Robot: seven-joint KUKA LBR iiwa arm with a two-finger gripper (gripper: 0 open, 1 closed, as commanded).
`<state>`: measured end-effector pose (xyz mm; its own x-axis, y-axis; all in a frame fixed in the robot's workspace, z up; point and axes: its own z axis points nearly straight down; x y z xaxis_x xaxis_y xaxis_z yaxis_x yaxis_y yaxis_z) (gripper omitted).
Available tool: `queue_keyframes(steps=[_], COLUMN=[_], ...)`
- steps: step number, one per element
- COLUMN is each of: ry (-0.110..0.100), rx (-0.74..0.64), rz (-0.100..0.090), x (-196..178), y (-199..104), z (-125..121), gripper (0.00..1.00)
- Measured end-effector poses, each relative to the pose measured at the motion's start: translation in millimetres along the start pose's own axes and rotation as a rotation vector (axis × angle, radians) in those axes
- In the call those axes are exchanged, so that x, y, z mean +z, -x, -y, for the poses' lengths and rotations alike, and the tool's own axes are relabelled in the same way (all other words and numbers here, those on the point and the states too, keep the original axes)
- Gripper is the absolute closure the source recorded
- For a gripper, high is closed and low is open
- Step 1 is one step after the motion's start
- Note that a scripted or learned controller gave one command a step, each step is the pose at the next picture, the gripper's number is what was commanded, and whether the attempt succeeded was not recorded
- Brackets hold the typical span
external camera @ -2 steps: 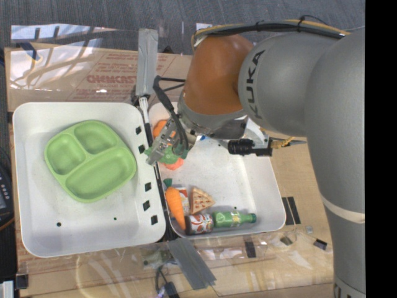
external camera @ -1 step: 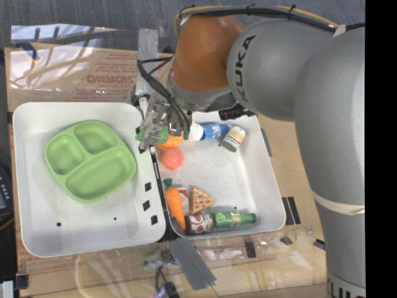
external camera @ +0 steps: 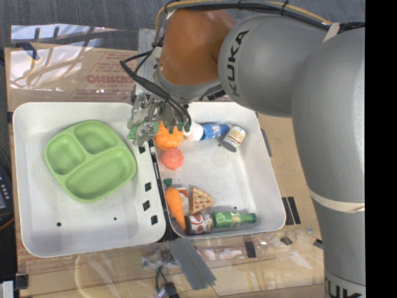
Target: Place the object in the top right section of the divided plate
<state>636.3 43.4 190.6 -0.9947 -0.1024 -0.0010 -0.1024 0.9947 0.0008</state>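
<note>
A: Where is the gripper (external camera: 151, 124)?

B: It is low over the top left corner of the right bin (external camera: 263, 166), near the wall between the two bins. The grey arm (external camera: 279, 61) with the orange band comes in from the right above it.

A: Do the fingers hold something?

B: I cannot tell. The metal parts are too crowded together to judge the gap. An orange round fruit (external camera: 169, 136) lies just beside them, on their right, maybe touching.

A: What else is in that bin?

B: A pink ball (external camera: 173, 159) just below the fruit, a white and blue bottle (external camera: 209, 131), a small can (external camera: 234, 137), and along the lower wall a carrot (external camera: 175, 207), a pizza slice (external camera: 200, 200) and a green bottle (external camera: 224, 220) lying down.

A: And the divided plate (external camera: 90, 160)?

B: It is green and sits in the left bin (external camera: 37, 222), well apart from the fruit. Its three sections have nothing in them.
</note>
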Motion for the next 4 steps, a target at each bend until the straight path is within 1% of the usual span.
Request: queue_keyframes(steps=[1, 2, 3, 4], ry=[0.000, 0.001, 0.002, 0.002], rx=[-0.362, -0.565, -0.746, -1.137], rz=[-0.004, -0.001, -0.001, 0.001], x=[-24, 90, 58, -2], y=[-34, 15, 35, 37], z=[-102, -170, -170, -168], gripper=[1.00, 1.00, 1.00, 1.00])
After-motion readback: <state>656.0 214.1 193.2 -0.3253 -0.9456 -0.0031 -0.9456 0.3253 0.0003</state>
